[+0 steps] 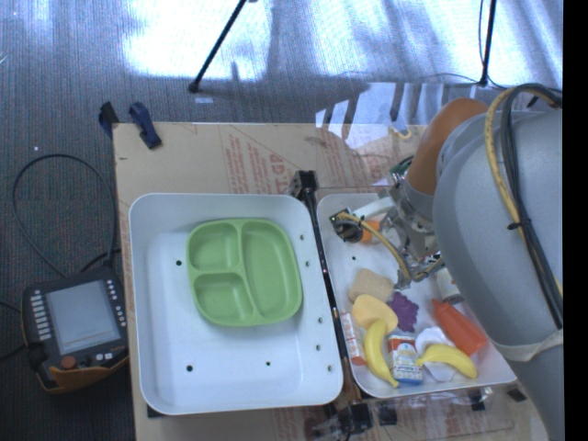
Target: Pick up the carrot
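The grey arm comes in from the right and bends down over the right bin. Its gripper hangs low over the far half of that bin. The view does not let anyone tell if the gripper is clenched or let go.

The carrot lies in the right bin, on the near right side, just beside the arm. It is nearer than the gripper and apart from it. Purple grapes sit to the left of the carrot. A tan bread piece lies just past the grapes. The left banana and the right banana lie by the near edge, with a small box between them.

The left bin holds a green plate with three parts.
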Motion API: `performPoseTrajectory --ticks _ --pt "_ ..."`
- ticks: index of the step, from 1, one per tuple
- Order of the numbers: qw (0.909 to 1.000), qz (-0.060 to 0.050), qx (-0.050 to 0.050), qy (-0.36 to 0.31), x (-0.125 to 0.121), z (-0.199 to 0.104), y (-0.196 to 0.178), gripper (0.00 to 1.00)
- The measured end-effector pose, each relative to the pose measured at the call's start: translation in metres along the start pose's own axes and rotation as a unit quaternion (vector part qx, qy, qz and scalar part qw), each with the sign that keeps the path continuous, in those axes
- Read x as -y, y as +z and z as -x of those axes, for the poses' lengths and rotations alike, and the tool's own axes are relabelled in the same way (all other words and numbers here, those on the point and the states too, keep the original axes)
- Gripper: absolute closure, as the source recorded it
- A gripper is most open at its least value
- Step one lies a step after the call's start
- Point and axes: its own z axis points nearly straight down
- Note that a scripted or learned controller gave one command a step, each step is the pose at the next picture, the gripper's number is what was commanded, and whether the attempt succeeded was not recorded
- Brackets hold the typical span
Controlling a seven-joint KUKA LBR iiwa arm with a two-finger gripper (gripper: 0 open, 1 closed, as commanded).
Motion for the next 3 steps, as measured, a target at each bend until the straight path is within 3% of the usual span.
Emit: performPoseTrajectory --ticks 3 --pt "1.0000 -0.001 -0.001 0.000 0.0043 0.0029 0.0003 0.00"
